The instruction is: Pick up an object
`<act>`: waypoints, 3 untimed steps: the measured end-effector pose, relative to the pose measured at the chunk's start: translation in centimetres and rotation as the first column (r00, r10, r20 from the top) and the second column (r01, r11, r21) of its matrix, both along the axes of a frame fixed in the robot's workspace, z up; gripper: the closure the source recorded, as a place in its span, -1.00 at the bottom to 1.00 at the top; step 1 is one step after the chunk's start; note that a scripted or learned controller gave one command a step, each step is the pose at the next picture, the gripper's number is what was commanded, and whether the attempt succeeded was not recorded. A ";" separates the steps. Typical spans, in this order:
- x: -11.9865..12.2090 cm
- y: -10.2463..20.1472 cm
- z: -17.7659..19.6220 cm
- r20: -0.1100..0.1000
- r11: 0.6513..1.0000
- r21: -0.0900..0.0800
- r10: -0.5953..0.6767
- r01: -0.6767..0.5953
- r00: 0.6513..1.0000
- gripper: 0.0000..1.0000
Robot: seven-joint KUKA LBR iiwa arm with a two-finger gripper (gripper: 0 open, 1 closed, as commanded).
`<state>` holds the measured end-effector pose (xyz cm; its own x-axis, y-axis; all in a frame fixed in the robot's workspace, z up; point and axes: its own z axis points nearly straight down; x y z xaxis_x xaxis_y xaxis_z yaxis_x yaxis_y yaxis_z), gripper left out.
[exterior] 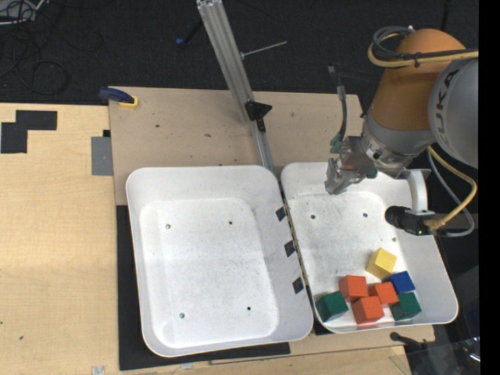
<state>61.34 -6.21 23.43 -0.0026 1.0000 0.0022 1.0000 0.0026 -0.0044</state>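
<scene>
Tool hangs over the far end of the right bin; can't tell its state. Blocks cluster at the bin's near right corner: yellow block, blue, three orange, two green. Well apart from tool.

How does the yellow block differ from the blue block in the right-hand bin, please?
The yellow block is bright yellow, while the blue block is dark blue. The yellow block lies a little apart at the top of the cluster, whereas the blue block is pressed in among an orange block and a green block. Both are small cubes of similar size in the right bin, away from the gripper.
</scene>
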 end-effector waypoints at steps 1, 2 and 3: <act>-1.6 4.9 -1.2 -0.002 1.000 0.000 0.001 -0.001 1.000 1.00; -3.9 9.4 -2.0 -0.003 1.000 0.000 0.000 0.000 1.000 1.00; -5.5 14.5 -2.1 -0.002 1.000 0.000 0.002 -0.002 1.000 1.00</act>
